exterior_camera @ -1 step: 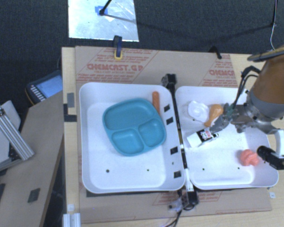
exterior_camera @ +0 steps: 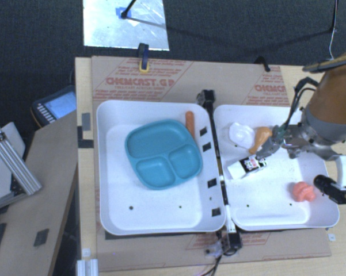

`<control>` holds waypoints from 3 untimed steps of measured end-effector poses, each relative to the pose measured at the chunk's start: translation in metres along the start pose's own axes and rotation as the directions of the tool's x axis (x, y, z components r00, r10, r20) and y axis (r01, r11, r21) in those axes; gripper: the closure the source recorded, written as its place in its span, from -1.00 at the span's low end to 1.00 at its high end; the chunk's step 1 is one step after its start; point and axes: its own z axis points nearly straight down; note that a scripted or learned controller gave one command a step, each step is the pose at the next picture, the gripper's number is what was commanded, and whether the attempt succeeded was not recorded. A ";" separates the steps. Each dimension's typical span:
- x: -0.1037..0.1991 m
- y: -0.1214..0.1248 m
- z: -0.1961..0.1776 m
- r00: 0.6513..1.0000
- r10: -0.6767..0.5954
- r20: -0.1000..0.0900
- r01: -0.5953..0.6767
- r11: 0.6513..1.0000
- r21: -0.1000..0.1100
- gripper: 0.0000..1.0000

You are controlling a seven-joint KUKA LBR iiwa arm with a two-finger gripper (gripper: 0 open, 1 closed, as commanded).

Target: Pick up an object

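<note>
Taking the black divider (exterior_camera: 214, 154) between the two bins as the landmark: left of it sat the left bin (exterior_camera: 112, 211), holding one blue sectioned plate (exterior_camera: 163, 154) and one orange carrot-like stick (exterior_camera: 189, 122) lying just beside the divider's upper end. Right of the divider lay the right bin (exterior_camera: 270, 211) with four items: one white lump (exterior_camera: 239, 133) near its top, one orange piece (exterior_camera: 261, 137) touching that lump's right side, one small white-and-black card-like packet (exterior_camera: 246, 167) closest to the divider, and one pink lump (exterior_camera: 303, 191) farthest from it.

The gripper (exterior_camera: 269, 148) hung low over the right bin, between the orange piece and the packet, so the likely target was one of those two. Whether the fingers were apart or together could not be told; they blurred into the clutter below, and nothing was clearly seen between them.

The risk from here, as I judged it: the packet lay flat and thin, so the fingers might scrape over it or shove it against the divider. The orange piece touched the white lump, so closing there could nudge both or catch neither.
</note>
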 end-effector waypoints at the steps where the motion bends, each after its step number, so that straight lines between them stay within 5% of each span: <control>1: -0.001 -0.003 0.042 1.000 0.002 -0.001 -0.002 1.000 0.004 -1.00; 3: -0.006 0.002 0.101 1.000 -0.001 0.000 0.001 1.000 -0.012 -1.00</control>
